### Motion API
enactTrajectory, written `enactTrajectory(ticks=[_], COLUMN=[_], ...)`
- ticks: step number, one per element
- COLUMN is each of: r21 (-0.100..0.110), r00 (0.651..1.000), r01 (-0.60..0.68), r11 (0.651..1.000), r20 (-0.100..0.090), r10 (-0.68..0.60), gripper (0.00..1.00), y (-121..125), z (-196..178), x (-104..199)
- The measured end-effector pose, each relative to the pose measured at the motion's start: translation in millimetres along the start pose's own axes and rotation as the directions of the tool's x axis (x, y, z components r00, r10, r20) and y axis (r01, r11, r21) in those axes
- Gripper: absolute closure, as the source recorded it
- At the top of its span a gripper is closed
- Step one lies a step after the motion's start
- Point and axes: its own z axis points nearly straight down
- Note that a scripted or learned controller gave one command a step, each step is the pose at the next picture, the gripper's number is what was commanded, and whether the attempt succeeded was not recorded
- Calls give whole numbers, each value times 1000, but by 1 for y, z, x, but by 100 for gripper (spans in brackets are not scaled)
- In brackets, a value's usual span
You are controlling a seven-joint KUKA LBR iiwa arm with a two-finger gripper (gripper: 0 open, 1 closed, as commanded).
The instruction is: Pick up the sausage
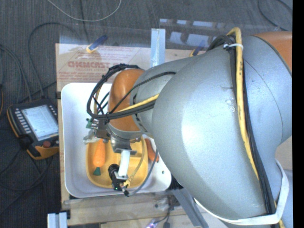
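My gripper hangs low over the left white bin, below the orange wrist band, right above a yellow dish lying in the bin's near part. An orange carrot with a green end lies in the dish just left of the gripper. A narrow red-orange piece, possibly the sausage, peeks out to the right of the gripper, mostly hidden under the arm. I see nothing held.
The big grey arm covers the right bin and most of the left bin's right side. The left bin's far-left floor is bare white. A teach pendant lies on the floor to the left of the bench.
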Motion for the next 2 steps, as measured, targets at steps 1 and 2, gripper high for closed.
enactTrajectory(ticks=[1, 2], r21=[-7, -8], r00=[994, 968], r01=[-108, -249], r11=[994, 969], r20=[-1, -17], r10=[108, 249], gripper=[0, 0], y=[3, 8], z=[-1, 1], x=[-2, -4])
